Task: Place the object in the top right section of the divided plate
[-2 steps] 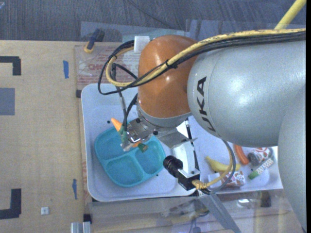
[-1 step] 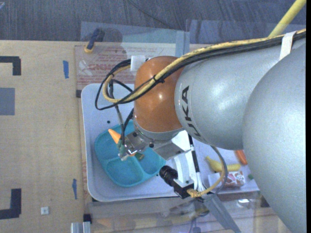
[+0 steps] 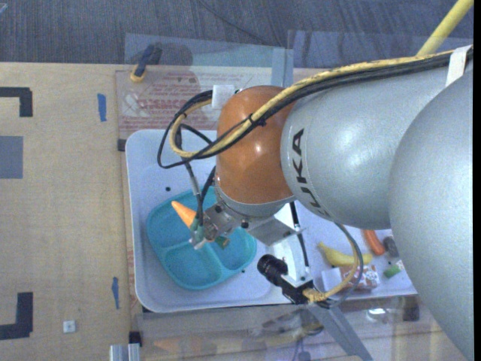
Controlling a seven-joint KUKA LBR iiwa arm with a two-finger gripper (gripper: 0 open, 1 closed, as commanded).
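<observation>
holding one carrot (image 3: 183,213), one plate (image 3: 169,258)

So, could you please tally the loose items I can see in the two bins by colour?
Orange: 2, the orange carrot-shaped toy on the blue divided plastic plate, and a small orange piece.
Yellow: 1, the yellow banana-shaped toy.
Green: 1, a small green piece.
Blue: 1, the plate.
Total: 5
</observation>
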